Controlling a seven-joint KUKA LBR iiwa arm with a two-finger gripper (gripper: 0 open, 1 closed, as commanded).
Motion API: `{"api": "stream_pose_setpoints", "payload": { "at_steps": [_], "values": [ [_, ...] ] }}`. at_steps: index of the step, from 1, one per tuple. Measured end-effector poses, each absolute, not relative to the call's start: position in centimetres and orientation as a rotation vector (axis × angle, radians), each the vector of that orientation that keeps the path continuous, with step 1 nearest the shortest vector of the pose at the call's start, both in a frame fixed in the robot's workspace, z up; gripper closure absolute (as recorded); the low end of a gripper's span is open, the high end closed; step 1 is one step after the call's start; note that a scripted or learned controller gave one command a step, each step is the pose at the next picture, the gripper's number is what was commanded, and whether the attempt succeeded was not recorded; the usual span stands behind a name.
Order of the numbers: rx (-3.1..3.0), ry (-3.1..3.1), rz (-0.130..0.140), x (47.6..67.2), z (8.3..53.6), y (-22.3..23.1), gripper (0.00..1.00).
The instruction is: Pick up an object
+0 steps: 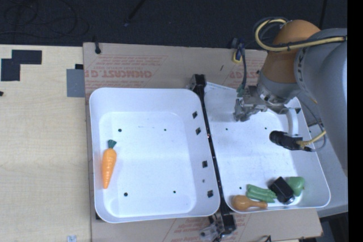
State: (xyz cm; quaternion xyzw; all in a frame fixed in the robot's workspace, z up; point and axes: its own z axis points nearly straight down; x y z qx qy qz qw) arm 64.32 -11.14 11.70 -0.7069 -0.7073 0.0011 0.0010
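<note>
Candidates for picking lie in both bins. In the right bin (pixel 249 156), a small heap sits toward 5 o'clock, against the near wall: a black block (pixel 282 189) rests tilted on top, touching a green pod (pixel 260 193) at its 9 o'clock side and a paler green piece (pixel 296 183) at its 2 o'clock side. A tan gourd-shaped toy (pixel 248 203) lies just beside the pod, at its 7 o'clock, close to the bin's rim.

In the left bin (pixel 153 156), a toy carrot (pixel 108 162) lies alone toward 8 o'clock, near the wall, with its green top pointing to 12 o'clock.

The gripper (pixel 245 111) is over the right bin toward 11 o'clock, well apart from the heap and nothing visibly in it; whether the pincer is apart or together I cannot tell. The arm (pixel 286 59) comes in from 2 o'clock.

Both bins sit side by side on a cardboard sheet (pixel 147 65).
</note>
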Motion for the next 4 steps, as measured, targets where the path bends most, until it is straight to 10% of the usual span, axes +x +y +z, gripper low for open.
{"api": "stream_pose_setpoints", "payload": {
  "at_steps": [1, 2, 3, 4],
  "values": [
    [-2.219, -2.221, 0.004, 64.3, 11.7, -11.1, 0.0],
    [-2.221, -2.221, 0.003, 64.3, 12.7, -11.3, 1.0],
    [-2.221, -2.221, 0.004, 64.3, 12.6, -11.3, 0.0],
    [-2.223, -2.221, 0.003, 64.3, 13.6, -11.4, 1.0]
  ]
}}
